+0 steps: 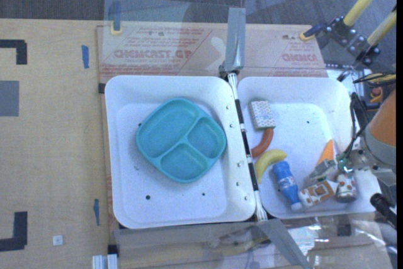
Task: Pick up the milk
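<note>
The milk [319,192] is a small white carton with orange-brown markings. It lies on its side near the front wall of the right bin [296,92]. My gripper [339,167] hangs low over the bin's right side, just behind and above the carton's right end. From this angle I cannot see whether it touches the carton. The arm's grey body and orange band come in from the right edge and hide the bin's right wall.
Also in the right bin are a blue bottle [286,184] just left of the carton, a banana [269,162], a sausage [262,142], a speckled block [261,114] and a carrot [326,152]. The left bin [126,198] holds a teal divided plate [181,140].
</note>
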### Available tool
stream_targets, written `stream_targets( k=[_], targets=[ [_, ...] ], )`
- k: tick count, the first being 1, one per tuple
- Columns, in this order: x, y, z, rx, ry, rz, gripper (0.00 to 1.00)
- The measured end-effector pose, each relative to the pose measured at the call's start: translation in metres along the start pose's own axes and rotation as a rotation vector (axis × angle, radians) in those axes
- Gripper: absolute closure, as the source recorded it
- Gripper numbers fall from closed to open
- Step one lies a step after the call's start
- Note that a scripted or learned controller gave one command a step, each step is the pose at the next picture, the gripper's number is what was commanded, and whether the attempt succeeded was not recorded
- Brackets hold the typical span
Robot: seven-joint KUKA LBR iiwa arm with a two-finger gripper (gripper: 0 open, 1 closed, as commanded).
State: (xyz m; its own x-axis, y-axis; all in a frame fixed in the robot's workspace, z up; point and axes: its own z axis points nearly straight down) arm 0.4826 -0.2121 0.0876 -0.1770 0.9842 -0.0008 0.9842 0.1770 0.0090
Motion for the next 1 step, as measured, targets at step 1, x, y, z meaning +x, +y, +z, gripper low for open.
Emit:
stream_targets(
  k=[1],
  targets=[
    [-0.0035, 0.0028, -0.0012, -0.005, 0.010, 0.125, 0.00]
  ],
)
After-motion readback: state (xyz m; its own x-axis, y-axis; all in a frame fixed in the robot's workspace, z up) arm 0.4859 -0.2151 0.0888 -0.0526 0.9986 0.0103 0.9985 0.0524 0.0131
